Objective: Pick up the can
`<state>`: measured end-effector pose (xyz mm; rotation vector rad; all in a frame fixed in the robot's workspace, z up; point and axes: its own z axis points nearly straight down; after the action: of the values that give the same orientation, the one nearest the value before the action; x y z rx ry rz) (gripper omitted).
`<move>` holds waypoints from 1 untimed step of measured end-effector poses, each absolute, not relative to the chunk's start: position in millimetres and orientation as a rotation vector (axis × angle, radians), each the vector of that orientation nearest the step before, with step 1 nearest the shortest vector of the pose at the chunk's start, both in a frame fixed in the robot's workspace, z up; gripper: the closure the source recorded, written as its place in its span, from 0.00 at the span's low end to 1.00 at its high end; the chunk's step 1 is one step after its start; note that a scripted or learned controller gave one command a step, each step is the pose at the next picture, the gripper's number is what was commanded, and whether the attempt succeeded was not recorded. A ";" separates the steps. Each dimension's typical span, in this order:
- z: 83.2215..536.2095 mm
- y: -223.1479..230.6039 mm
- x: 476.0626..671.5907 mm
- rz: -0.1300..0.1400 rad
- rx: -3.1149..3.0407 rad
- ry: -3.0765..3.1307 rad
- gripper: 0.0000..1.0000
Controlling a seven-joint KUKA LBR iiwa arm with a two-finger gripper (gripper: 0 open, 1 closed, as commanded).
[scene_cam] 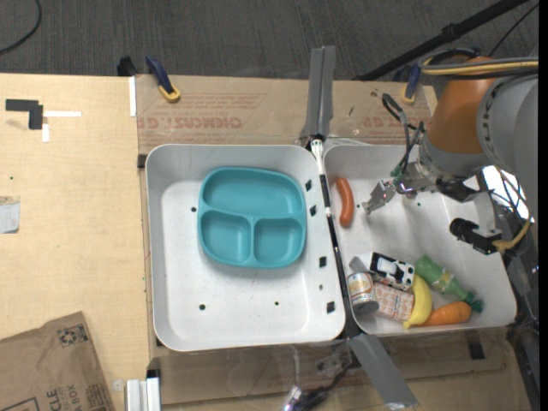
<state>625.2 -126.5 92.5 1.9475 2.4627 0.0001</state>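
Toward the right bin's (pixel 505 268) near-left corner lies the can (pixel 361 291), tipped on its side—well below and slightly left of the gripper (pixel 383 197), whose fingers hang apart, holding nothing.

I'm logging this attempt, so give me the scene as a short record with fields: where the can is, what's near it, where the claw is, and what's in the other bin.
can: lying at the near left corner of the right bin
neighbours: carton, banana, carrot
hot dog: by the right bin's left wall
claw: above the right bin's far part, nothing between its fingers
left bin: holds teal divided plate
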 end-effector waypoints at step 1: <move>91.9 -169.7 587.6 -0.002 1.868 2.526 0.00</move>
<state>587.6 -169.7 91.9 1.8682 2.5256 -0.0017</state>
